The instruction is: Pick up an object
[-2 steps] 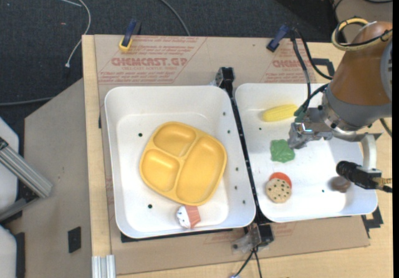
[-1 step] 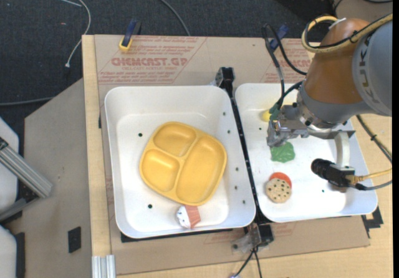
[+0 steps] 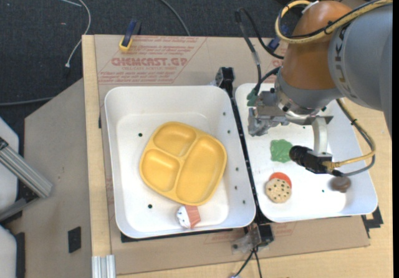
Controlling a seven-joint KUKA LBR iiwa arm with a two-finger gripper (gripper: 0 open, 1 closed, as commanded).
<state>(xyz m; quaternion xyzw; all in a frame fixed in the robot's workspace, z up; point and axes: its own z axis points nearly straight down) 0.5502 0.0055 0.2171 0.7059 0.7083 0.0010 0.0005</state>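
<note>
While the arm (image 3: 330, 40) hangs over the right bin (image 3: 355, 199), the approach step seems in hand. Whether its gripper (image 3: 265, 119) is wide or narrow, I cannot tell. Next it must descend on 1 object: the green piece (image 3: 280, 150) nearby, or the cookie (image 3: 278, 189).

The cardboard-covered bench (image 3: 156, 62) stands on dark carpet; the left bin (image 3: 118, 146) holds a yellow divided plate (image 3: 182, 162).

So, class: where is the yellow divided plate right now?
The yellow divided plate lies in the middle of the left bin in the camera view, with a small white and orange object just below it near the bin's front edge.
</note>
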